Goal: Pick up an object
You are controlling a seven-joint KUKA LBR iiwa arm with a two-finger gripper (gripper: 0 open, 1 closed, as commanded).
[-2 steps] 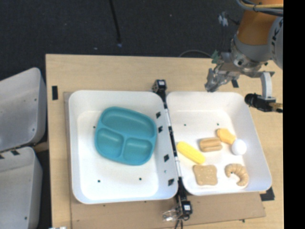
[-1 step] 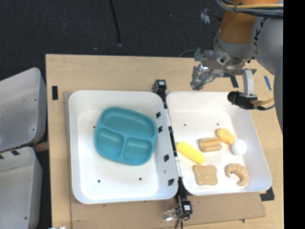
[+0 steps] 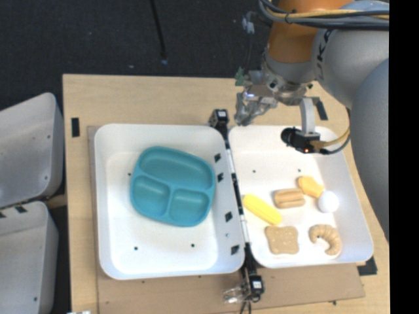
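My tool (image 3: 251,110) hangs over the right bin's (image 3: 262,146) far-left corner; its grip I cannot tell.

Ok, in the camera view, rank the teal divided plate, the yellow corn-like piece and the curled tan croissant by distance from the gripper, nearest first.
Gripper sits at the bins' far edge.
1. Teal divided plate, left bin.
2. Yellow corn-like piece, right bin, near the divider.
3. Curled tan croissant, right bin's near corner.

No legible txt, labels, brands or nos. anywhere on bins, items or arm.
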